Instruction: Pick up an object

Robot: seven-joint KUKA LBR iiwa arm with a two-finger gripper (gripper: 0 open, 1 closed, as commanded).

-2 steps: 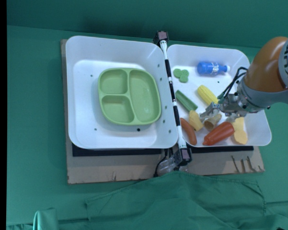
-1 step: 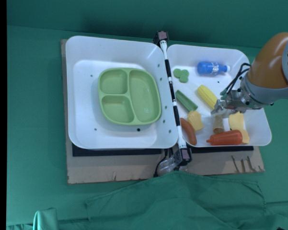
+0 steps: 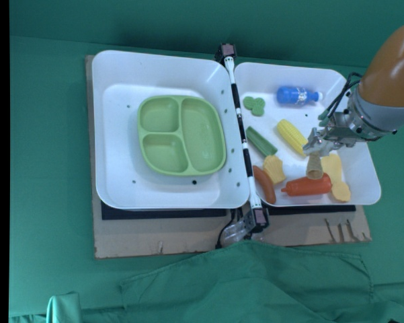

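Several toys to look at here, starting with the tan cone (image 3: 314,167). Finding it in the bin on the right (image 3: 353,89), near the bin's front, right under the hand (image 3: 314,142). Seeing its bottom end overlapping the top of a red bottle (image 3: 308,186) that is lying on its side. Not being able to tell if the hand is open, shut, or clamped on the cone, or if the cone is hanging or resting.

Spotting a pale yellow piece (image 3: 333,165) just beside the cone, and an orange-yellow piece (image 3: 341,192) at the red bottle's end, close to the bin's corner. Finding a yellow corn cob (image 3: 291,134) lying tilted just beside the hand. Going farther back, finding a blue bottle (image 3: 297,95) lying on its side. Seeing a small green leafy piece (image 3: 254,105) near the bin's inner wall, then a long green vegetable (image 3: 261,141), another yellow piece (image 3: 274,169), and an orange-red sausage (image 3: 263,184) along that same side.

Looking up from the hand, seeing the grey and orange arm (image 3: 390,73) reaching in from the right.

Moving over to the other white bin (image 3: 121,73), touching the first one. Finding a light green plate (image 3: 181,134) with three parts lying flat in it.

Seeing both bins sitting on brown cardboard (image 3: 121,241) on the green-covered table (image 3: 47,147).
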